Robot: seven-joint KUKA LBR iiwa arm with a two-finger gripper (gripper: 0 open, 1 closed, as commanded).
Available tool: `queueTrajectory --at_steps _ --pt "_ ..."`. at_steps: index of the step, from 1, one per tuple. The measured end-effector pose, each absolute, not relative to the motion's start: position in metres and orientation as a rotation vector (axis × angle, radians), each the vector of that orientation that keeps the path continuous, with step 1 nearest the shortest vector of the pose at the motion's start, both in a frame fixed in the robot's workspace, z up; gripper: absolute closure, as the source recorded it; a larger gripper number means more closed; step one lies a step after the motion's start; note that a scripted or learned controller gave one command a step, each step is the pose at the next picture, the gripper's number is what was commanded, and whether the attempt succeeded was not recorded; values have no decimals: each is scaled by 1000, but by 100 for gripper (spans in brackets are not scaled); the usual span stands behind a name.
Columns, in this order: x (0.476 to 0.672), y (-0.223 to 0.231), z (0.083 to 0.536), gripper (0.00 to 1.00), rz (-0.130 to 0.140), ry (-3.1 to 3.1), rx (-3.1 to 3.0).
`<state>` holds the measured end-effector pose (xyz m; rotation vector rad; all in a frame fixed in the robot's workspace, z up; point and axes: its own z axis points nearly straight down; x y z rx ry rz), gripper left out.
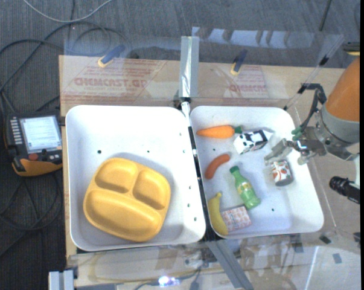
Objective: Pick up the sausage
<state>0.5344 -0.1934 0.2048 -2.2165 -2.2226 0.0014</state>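
- left bin [79,138]: white, holds a yellow divided tray [127,198] toward its lower half, tray sits flat
- right bin [302,216]: white, holds all the small stuff, right rim partly covered by the arm
- arm [344,101]: comes in from the right, orange band and grey wrist cut off by the frame edge
- gripper [285,151]: over right side of the right bin, just above a small can; fingers splayed apart, released, nothing between them
- banana [215,213]: bottom left of right bin, along the divider, lower end touching a snack packet [236,217]
- green bottle [244,188]: lying tilted, mid bin, between sausage and can
- carrot [215,132]: top left of right bin, lying flat
- black-and-white item [252,140]: just right of carrot, hard to tell what it is
- sausage [217,165]: reddish, below the carrot, near the divider, lying diagonal, well apart from gripper
- can [281,173]: red-white label, top partly hidden by fingers
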Motion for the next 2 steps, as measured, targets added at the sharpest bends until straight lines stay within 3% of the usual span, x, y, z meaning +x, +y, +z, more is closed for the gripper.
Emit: queueTrajectory --at_steps 1,2 --pt "566 -142 93 0 3 -2095 -2341" --pt "597 -118 90 0 -7 -1318 -2861"
